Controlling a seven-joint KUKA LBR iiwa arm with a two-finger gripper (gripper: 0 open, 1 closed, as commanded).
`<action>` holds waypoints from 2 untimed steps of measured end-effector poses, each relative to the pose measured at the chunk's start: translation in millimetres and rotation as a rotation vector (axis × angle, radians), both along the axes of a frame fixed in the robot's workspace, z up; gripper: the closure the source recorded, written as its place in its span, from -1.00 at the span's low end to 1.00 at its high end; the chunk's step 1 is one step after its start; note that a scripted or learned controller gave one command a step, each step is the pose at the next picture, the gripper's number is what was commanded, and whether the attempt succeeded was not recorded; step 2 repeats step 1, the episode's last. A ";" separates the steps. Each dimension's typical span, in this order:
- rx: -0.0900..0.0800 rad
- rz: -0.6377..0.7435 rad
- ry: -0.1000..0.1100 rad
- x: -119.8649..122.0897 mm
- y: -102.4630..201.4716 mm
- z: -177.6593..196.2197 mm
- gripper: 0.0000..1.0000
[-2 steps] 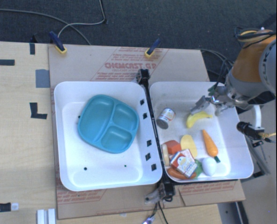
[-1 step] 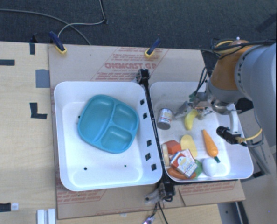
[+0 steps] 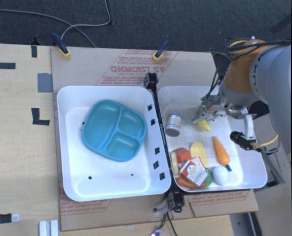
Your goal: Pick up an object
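My gripper (image 3: 205,117) reaches down into the right bin (image 3: 254,181) near its upper middle. A small yellow piece (image 3: 203,126) lies right at its tip, touching or nearly touching it. Left of it a small silver can (image 3: 173,124) lies on the bin floor. Closer to the front are an orange carrot (image 3: 221,151), a pale yellow fruit (image 3: 198,152), a red piece (image 3: 183,155), a small printed carton (image 3: 192,171) and a white round object (image 3: 219,176).
The left bin (image 3: 67,146) holds a blue divided plate (image 3: 115,130). A black divider with clips (image 3: 158,132) runs between the bins. The grey arm with its orange band (image 3: 242,77) comes in over the right bin's far right corner.
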State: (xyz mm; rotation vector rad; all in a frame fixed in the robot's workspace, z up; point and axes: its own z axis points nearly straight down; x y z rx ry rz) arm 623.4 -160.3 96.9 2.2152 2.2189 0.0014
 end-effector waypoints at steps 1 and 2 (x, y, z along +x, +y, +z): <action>0.004 0.002 0.003 -24.0 72.9 88.5 1.00; 0.004 0.002 0.003 -24.0 72.9 88.5 1.00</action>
